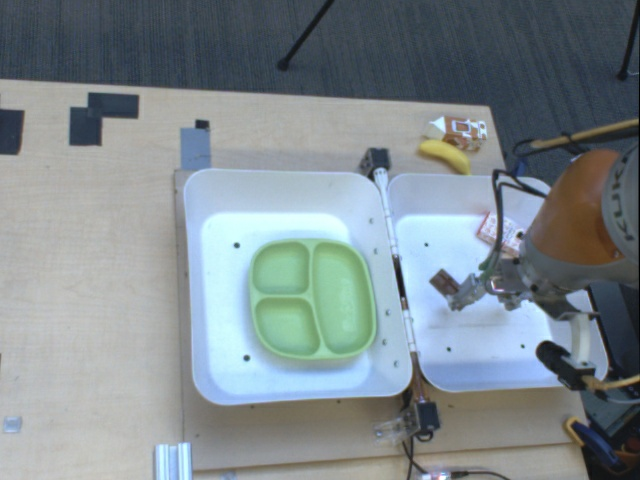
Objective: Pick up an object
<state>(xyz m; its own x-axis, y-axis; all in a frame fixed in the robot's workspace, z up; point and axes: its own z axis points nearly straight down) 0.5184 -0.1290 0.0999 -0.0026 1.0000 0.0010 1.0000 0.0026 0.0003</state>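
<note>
Nearest your camera is the arm [590, 223], grey with its orange band, reaching in over the right bin [500, 358] and covering that bin's right side. Take the right bin as your landmark. Under everything lies the bench [90, 298], pale wood, with dark patches well to the left of the bin and towards the far edge.

Just left of the right bin, sharing its long side, you have the left bin [215, 368]. In it lies a green tray [312, 298] with three compartments, roughly central on that bin's floor.

Inside the right bin, the hand [458, 294] hangs low over the middle of the floor, pointing towards the left bin. You can see a small brown piece [443, 282] at its tip, but whether the piece sits between the hand's two sides or merely beside them is too small to tell, and you cannot tell how far the hand is open.

Also inside the right bin, near its far wall and just beside the arm, lies a small red-and-white packet [497, 230].

Beyond the bin's far edge, on the bench, you have a banana [445, 154], and just behind it a small white-and-brown carton [462, 128].
</note>
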